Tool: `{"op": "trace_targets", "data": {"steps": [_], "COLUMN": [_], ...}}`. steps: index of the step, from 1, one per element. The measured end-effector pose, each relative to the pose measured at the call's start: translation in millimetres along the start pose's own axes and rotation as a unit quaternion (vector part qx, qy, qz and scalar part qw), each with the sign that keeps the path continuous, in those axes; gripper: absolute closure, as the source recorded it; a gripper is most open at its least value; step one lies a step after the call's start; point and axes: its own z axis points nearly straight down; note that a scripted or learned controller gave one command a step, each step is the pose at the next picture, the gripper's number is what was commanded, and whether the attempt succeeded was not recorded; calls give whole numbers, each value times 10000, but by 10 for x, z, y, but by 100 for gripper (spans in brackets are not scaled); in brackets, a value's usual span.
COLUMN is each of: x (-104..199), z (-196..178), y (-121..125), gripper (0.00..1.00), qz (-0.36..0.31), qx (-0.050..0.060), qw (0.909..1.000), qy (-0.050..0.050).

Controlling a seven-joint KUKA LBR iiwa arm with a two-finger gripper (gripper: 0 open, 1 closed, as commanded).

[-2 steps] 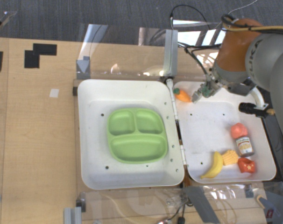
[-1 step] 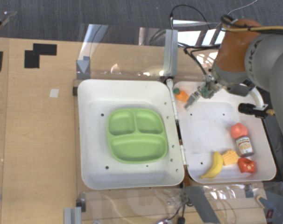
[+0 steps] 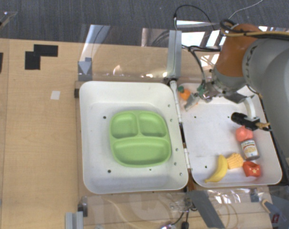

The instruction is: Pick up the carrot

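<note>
Left bin [image 3: 94,128] held a green divided plate [image 3: 139,138]; right bin [image 3: 206,142] had a banana [image 3: 217,170], corn [image 3: 234,161], tomato [image 3: 252,169] & a small jar [image 3: 250,149]. The carrot [image 3: 184,94], small & orange, sat in the right bin's far-left corner w/ the pincer [image 3: 196,99] just beside it, couldn't tell its opening. Tabletop [image 3: 35,142] was pale wood, dark carpet beyond.

You see two bins side by side: the left bin [image 3: 92,142] holds a divided plate [image 3: 139,138] at its centre. In the right bin [image 3: 206,142], the carrot [image 3: 184,94] lies in the upper left corner, with the gripper [image 3: 198,98] just to its right. A bottle [image 3: 250,149] stands near the right wall; below it sit a tomato [image 3: 252,169], corn [image 3: 234,161] and a banana [image 3: 218,169] along the lower edge.
</note>
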Motion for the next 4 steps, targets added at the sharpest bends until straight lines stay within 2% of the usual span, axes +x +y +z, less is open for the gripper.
{"op": "trace_targets", "data": {"steps": [1,2,3,4], "x": [-24,-132,-546,-203], "z": [64,81,87,70], "y": [-117,-52,-203,-88], "gripper": [0,0,0,0], "qz": [-643,556,-768,-257], "qx": [34,118,118,122], "qw": [9979,9984,9969,9996], "qy": [-26,19,119,-70]}}
